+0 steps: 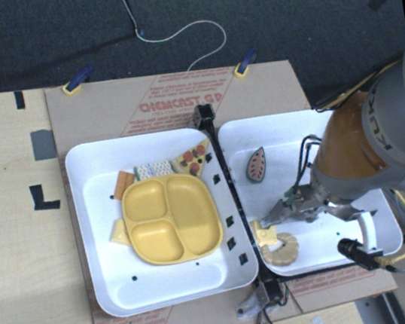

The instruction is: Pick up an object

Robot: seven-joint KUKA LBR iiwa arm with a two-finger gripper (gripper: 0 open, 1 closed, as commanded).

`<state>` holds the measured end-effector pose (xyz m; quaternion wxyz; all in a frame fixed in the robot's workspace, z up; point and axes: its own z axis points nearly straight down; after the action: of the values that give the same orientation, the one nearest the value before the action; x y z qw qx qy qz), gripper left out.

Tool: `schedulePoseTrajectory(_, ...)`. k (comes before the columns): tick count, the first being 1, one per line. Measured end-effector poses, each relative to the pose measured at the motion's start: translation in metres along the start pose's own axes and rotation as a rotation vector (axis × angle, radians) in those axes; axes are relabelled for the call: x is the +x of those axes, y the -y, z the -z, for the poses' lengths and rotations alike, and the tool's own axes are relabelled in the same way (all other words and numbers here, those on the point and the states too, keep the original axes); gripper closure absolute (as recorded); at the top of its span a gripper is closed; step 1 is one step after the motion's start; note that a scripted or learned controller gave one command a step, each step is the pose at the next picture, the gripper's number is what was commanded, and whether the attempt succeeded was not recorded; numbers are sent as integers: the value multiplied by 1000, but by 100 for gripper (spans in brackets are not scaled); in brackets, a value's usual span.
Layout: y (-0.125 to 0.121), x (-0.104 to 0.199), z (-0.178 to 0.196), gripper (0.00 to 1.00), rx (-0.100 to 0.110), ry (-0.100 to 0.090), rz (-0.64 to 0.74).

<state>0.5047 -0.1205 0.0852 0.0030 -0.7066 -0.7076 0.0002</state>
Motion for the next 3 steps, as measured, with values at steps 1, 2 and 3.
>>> schedulePoseTrajectory(1, -1, 1, 3, 0, -5, 1, -1)
schedulePoseTrajectory(2, -1, 3, 13, 100, -2, -3, 2)
schedulePoseTrajectory(3, 7, 1, 58, 100, -4, 4, -1)
